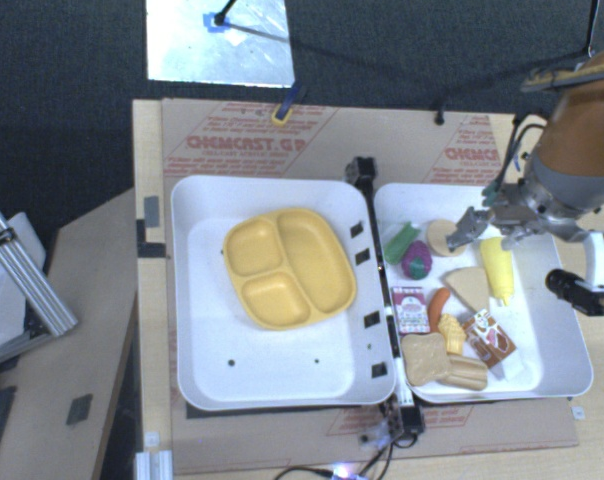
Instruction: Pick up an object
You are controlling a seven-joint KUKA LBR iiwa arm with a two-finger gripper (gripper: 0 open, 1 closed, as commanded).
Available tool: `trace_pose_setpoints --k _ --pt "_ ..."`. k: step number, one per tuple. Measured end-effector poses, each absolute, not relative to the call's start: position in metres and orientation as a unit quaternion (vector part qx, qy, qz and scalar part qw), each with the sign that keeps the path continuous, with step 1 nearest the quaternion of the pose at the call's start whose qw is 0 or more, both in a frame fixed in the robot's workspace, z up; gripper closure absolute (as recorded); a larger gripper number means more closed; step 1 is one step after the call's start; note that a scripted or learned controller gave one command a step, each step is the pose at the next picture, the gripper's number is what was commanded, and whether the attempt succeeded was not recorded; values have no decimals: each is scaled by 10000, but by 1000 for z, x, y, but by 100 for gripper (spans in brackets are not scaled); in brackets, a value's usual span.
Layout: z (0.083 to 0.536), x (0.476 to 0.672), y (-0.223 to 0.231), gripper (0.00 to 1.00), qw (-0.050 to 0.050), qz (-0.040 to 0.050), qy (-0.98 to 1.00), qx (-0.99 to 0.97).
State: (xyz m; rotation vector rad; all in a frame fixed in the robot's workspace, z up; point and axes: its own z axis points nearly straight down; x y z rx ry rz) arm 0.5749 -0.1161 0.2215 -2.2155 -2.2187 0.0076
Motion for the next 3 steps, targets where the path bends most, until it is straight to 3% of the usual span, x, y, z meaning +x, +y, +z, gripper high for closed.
trace_pose_setpoints --k 1,3 --pt "226 577 -116 0 -8 -5 -7082 -7061" --pt "120 571 -116 0 23 14 -7074 -7068"
